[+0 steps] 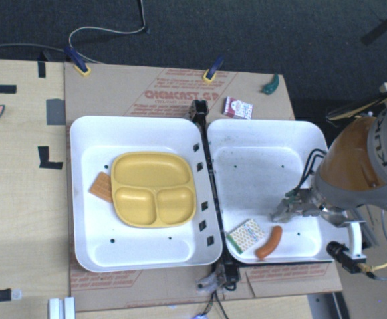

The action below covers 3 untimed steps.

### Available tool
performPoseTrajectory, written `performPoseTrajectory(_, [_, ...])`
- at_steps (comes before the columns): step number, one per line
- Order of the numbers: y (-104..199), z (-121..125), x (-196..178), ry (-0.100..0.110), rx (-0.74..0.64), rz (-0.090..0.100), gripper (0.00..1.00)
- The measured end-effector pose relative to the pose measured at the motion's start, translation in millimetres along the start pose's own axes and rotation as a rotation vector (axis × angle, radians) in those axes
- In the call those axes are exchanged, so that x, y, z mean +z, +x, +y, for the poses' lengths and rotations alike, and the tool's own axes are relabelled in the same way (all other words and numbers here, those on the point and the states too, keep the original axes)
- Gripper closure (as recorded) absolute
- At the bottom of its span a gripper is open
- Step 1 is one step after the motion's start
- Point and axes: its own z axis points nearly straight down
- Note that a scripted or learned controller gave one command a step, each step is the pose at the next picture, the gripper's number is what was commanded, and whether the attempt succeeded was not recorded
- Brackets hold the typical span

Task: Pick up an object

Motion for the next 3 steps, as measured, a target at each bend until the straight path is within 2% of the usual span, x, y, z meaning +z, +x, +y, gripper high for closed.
performPoseTrajectory(3, [2, 1, -27, 0.003, -0.002, 0.004, 1.00])
